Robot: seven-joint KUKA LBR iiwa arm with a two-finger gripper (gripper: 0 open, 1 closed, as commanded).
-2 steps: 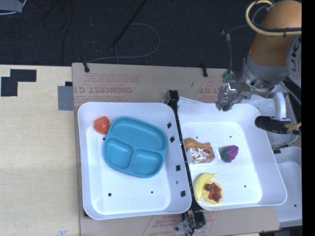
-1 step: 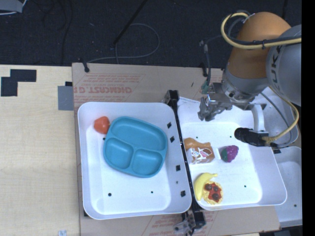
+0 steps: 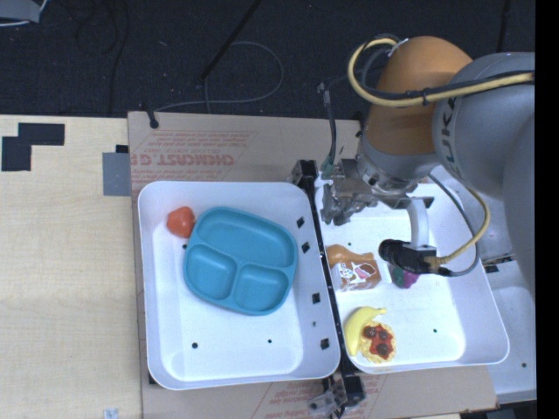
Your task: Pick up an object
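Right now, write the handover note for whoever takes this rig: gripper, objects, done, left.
Gripper: low over the far left part of the right bin, near the divider; whether it is open or shut cannot be told, and nothing is seen held.
Right bin: brown snack packet and a dark purple-green item near the middle; banana and a red-topped toy food piece at the near edge.
Left bin: blue divided plate with a red-orange ball beside its far left corner.
Done: no pick visible.
Left: grasp one object and lift it; the snack packet lies closest.
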